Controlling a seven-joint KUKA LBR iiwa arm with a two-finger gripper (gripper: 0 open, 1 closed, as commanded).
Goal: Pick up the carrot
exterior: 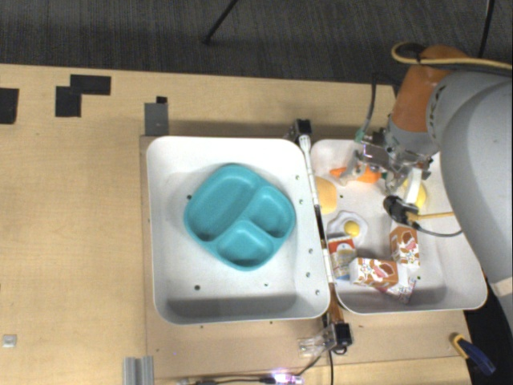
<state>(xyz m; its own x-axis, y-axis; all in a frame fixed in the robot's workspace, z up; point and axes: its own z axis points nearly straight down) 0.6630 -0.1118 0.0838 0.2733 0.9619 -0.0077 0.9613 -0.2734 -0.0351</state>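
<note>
The claw sits low in the far part of the right bin, its metal body over the orange carrot; can't tell its state, the wrist hides that, nor whether it touches the carrot or just hovers on top; so no grasp to claim. The carrot lies near the bin's far-left corner, an orange bit poking out to the claw's left; prob. why the arm leans in so steep from the right, wrist w/ orange band tipped toward that corner. Just beside: a yellow round item against the divider wall, a yellow piece on the claw's other side; crowding leaves little room. Nearer the camera, a fried-egg toy and snack packets; well apart from the carrot. Left bin holds a teal divided plate, centred, not involved; both bins side by side on the tabletop.
</note>
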